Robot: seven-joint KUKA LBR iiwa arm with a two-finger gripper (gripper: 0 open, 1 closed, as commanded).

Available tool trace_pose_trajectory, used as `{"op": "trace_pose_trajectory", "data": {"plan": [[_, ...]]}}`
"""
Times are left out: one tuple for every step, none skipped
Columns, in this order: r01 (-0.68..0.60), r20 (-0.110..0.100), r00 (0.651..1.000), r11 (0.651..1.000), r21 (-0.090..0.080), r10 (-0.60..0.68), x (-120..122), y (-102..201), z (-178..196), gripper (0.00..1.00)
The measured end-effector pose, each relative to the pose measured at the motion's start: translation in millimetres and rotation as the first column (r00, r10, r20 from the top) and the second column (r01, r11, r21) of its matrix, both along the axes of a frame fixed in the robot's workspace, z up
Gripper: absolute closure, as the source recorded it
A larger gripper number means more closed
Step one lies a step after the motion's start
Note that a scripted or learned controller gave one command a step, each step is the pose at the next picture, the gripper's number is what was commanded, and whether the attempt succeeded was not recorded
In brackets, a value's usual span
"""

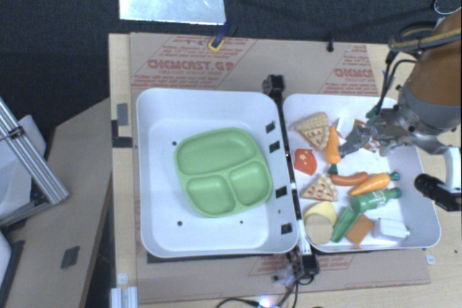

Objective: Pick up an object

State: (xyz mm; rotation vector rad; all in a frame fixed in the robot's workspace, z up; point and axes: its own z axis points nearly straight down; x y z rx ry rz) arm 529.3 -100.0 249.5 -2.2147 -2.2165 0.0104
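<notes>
Jaws (355,143) state unclear; two bins (216,106), one green tray (220,171), perhaps two carrots (369,183).

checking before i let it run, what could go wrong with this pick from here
Clutter: the toy food in the right bin lies packed together, so closing the gripper near the upright carrot could nudge the red piece or the cracker wedge instead of grasping anything.

Slip: the hot dog and the second carrot are rounded and touching, so either may roll out of a pinch.
</notes>
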Motion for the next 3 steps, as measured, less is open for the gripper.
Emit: {"op": "trace_pose_trajectory", "data": {"plan": [[-0.002, 0.011, 1.000, 1.000, -0.001, 0.002, 2, 0, 6, 0.00], [-0.001, 0.008, 1.000, 1.000, 0.000, 0.001, -1, 11, -49, 0.00], [0.000, 0.006, 1.000, 1.000, 0.000, 0.000, -7, 13, -110, 0.00]]}}
